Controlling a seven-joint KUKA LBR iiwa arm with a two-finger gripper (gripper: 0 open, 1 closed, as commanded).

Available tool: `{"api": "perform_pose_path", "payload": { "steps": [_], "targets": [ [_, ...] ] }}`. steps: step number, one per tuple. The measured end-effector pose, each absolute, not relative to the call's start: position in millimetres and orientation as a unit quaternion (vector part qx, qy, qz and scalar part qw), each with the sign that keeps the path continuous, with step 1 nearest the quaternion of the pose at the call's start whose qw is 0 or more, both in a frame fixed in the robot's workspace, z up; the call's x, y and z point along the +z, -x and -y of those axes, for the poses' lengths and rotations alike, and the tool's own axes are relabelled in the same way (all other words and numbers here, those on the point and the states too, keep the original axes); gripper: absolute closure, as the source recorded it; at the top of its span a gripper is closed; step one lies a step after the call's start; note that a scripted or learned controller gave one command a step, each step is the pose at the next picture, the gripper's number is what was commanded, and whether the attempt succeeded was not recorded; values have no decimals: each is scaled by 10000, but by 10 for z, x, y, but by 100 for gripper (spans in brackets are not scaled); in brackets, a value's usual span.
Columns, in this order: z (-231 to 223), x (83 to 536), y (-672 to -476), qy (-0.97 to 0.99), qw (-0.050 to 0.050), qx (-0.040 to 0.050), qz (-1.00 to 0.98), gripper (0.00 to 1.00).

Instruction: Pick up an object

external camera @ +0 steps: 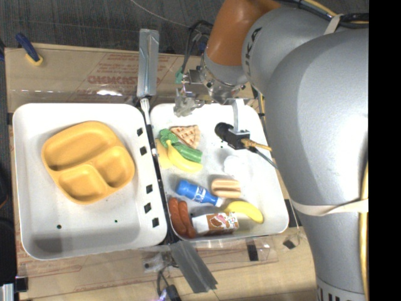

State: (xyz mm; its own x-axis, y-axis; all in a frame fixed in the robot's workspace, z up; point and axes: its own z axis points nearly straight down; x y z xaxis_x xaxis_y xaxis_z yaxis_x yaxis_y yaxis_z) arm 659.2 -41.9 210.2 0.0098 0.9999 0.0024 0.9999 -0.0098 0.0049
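arm (pixel 301 93): grey, orange band (pixel 232 24) above wrist, comes in from right, reaches over top of right bin
gripper (pixel 186 105): over top left corner of right bin, near the rim, above the waffle; cannot tell how far open; nothing seen held in it
left bin (pixel 75 224): white, shallow, holds the tray
tray (pixel 88 160): yellow, three compartments, lies flat in upper half of left bin, turned at a slant
right bin (pixel 250 180): white, holds all the small items, packed toward its left side and bottom
waffle (pixel 186 134): tan wedge with grid, upper left of right bin, just below gripper
pepper (pixel 182 149): green, long, lies across top of banana, touching waffle edge
banana (pixel 178 160): yellow, under pepper, near left wall
blue bottle (pixel 195 193): on its side, white band label, text too small to read
hot dog (pixel 225 186): bun with sausage, just right of blue bottle
sausages (pixel 178 215): red-brown links, bottom left corner, touching brown bottle
brown bottle (pixel 216 222): on its side along bottom wall, white cap end to left, brown and red label, brand unreadable
yellow piece (pixel 245 212): curved, just above brown bottle, below hot dog
cardboard (pixel 94 71): under the bins, faint red print, not legible
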Motion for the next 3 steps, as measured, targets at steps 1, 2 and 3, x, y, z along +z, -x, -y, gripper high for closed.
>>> {"api": "perform_pose_path", "payload": {
  "steps": [1,2,3],
  "targets": [
    [501,1894,-6057,-7242,-30,-30,-6895,100],
    [501,1899,-6060,-7242,-26,-27,-6896,0],
    [962,1747,-6053,-7466,-38,-34,-6652,0]
  ]
}}
